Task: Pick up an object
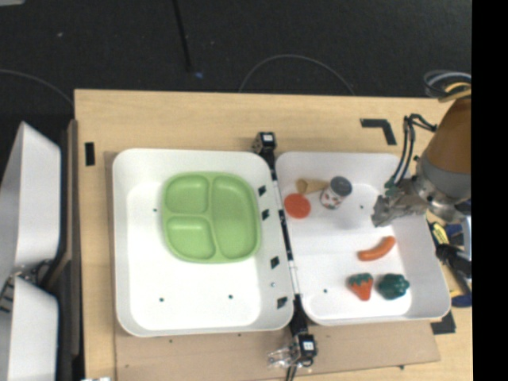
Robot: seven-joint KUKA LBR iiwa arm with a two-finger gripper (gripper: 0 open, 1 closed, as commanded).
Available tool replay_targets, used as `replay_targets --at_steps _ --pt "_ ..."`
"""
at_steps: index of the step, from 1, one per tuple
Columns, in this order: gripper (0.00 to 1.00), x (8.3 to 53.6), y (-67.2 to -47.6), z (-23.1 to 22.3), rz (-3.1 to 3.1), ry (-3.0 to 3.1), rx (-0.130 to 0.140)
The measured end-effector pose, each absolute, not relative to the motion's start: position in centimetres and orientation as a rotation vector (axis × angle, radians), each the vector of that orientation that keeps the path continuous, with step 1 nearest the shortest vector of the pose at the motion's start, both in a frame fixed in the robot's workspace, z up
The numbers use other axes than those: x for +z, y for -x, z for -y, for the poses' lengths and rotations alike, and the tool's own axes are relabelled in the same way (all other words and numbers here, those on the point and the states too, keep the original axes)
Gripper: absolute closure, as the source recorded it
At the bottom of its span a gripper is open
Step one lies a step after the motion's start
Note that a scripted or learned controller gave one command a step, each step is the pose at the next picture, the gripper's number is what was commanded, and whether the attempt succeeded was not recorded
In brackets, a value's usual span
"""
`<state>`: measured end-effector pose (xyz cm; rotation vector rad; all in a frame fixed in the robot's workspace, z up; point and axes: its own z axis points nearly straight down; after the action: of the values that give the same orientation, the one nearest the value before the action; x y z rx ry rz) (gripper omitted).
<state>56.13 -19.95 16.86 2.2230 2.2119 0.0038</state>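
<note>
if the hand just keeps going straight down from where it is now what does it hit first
Probably bare floor of the right bin, just above the orange sausage-shaped toy. The hand looks slightly off that toy, though depth is unclear.

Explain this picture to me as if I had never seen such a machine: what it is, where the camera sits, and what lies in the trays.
One camera looks down at a slant on a wooden bench. The grey and orange shape on the right is a robot arm; its gripper, its two-finger hand, hangs over the right bin. That bin holds small toy foods: an orange sausage shape, a strawberry, a dark green piece, a red-orange disc, a tan cone and a small grey-topped cup. The left bin holds a green divided plate. Nothing shows between the fingers.
</note>
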Motion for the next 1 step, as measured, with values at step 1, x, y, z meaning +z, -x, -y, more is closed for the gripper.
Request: replay_targets --at_steps 1 --pt "1.0 21.32 -55.94 19.9 -2.22 -2.214 0.005"
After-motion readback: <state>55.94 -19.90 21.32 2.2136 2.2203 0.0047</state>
